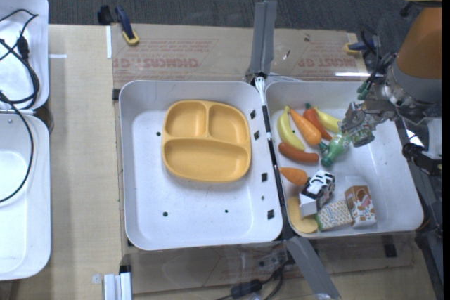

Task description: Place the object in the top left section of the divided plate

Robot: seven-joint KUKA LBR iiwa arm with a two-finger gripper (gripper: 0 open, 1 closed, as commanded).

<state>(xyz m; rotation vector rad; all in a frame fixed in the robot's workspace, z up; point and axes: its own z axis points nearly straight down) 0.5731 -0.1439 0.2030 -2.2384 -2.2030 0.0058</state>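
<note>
Tabletop (77, 151): pale wood surface carrying two shallow white bins side by side, separated by a grey divider bar.

Left bin (140, 207): holds the divided plate alone, resting in its upper half.

Divided plate (207, 140): yellow-orange, rounded rectangle with three sections; two small sections along its 12 o'clock edge and one long section along its 6 o'clock edge. The top left section (185, 119) has nothing in it.

Right bin (394, 186): holds a cluster of toy foods, mostly toward its 9 o'clock side.

Arm (422, 53): grey with an orange band, entering from 3 o'clock and reaching over the upper part of the right bin.

Gripper (357, 128): low over the right bin, pointing toward 9 o'clock; whether its jaws are apart or closed cannot be told from this angle, and no object is clearly seen between them.

Green object (335, 147): small green toy item lying just at 7 o'clock of the gripper, touching or nearly touching it; contact cannot be confirmed.

Carrot (306, 126): orange, tilted, at 9 o'clock of the gripper, beside the banana.

Banana (284, 130): yellow, curved, near the divider; a second yellow piece (325, 119) lies just beside the gripper.

Sausage (299, 153): orange-red, below the carrot; a smaller orange piece (294, 175) lies at its 6 o'clock.

Boxes (348, 211): small printed cartons with a black-and-white item (318, 187), at 6 o'clock of the gripper, well apart from it.
</note>
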